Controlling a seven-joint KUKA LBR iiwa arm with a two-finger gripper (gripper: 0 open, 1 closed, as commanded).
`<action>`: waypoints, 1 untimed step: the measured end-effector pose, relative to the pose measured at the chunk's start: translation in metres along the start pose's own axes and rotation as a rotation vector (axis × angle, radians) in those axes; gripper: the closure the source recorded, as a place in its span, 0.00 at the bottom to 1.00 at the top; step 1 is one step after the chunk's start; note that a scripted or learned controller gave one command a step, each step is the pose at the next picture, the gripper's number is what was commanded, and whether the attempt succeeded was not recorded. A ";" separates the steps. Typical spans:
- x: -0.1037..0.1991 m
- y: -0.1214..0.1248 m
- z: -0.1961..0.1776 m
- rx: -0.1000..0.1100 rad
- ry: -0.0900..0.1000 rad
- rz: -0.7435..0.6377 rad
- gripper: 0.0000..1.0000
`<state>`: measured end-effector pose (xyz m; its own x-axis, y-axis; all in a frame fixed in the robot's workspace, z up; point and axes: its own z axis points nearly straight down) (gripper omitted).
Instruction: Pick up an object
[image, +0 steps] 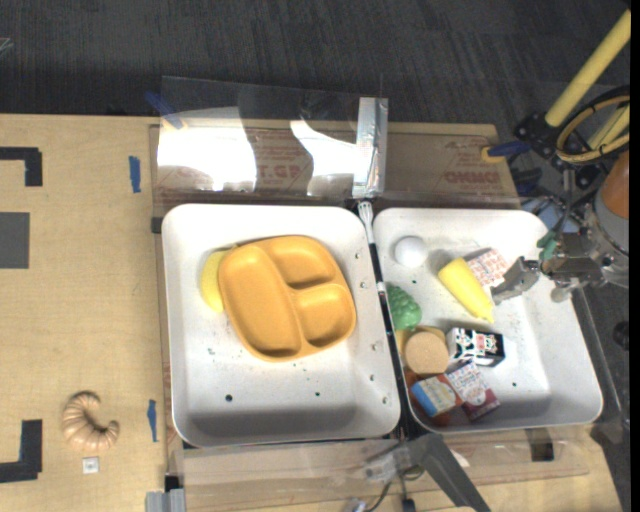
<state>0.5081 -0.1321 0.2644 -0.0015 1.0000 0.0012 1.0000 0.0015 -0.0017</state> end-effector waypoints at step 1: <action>0.014 0.046 0.176 -0.010 -0.002 0.017 0.00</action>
<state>0.5537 -0.1180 0.0882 0.0153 0.9999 -0.0006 0.9998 -0.0153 0.0084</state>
